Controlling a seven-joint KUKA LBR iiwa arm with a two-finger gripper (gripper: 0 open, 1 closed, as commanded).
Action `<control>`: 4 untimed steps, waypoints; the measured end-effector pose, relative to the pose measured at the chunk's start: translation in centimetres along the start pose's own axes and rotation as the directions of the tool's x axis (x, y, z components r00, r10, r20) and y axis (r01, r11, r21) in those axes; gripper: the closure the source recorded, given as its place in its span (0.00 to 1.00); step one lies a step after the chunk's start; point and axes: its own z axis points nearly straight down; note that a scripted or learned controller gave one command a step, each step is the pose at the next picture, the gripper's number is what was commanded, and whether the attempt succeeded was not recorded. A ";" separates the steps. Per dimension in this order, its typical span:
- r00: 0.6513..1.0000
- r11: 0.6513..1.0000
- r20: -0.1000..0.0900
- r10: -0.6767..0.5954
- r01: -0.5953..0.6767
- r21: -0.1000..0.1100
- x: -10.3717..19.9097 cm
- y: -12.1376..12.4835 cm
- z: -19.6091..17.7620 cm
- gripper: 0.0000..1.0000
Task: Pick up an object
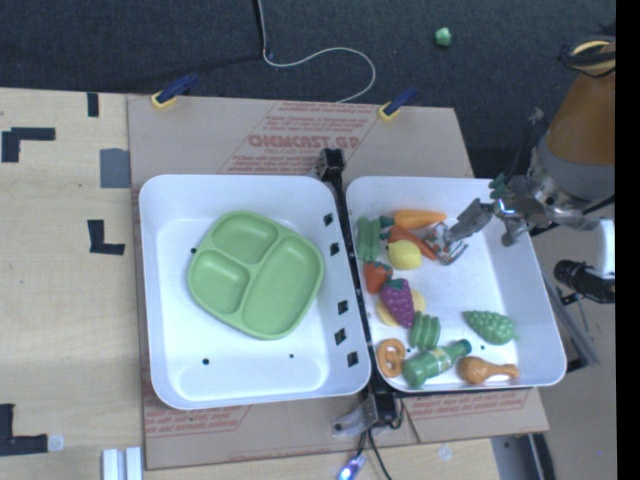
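The right bin (520,298) holds several toy foods: an orange carrot (418,217), a yellow lemon (405,256), purple grapes (396,301), a green bottle (434,360), a green leafy piece (488,325), a pretzel (390,353) and a drumstick (487,371). My gripper (441,244) reaches in from the right, low over the bin's upper part, just right of the lemon and below the carrot. Nothing shows between its tips.
The left bin (170,298) holds a green divided plate (256,274). Both bins rest on cardboard (300,138) clipped to the bench. A white cable (320,63) and a small green ball (443,36) lie on the dark floor beyond.
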 end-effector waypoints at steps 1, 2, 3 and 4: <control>1.000 1.000 -0.005 0.000 0.000 0.013 4.9 -7.6 6.8 0.00; 1.000 1.000 0.001 -0.005 0.005 -0.015 8.0 -7.8 -7.8 0.00; 1.000 1.000 0.001 -0.001 0.001 0.000 7.8 -7.9 -8.0 1.00; 1.000 1.000 0.000 -0.003 0.003 -0.001 11.2 -5.6 -8.1 1.00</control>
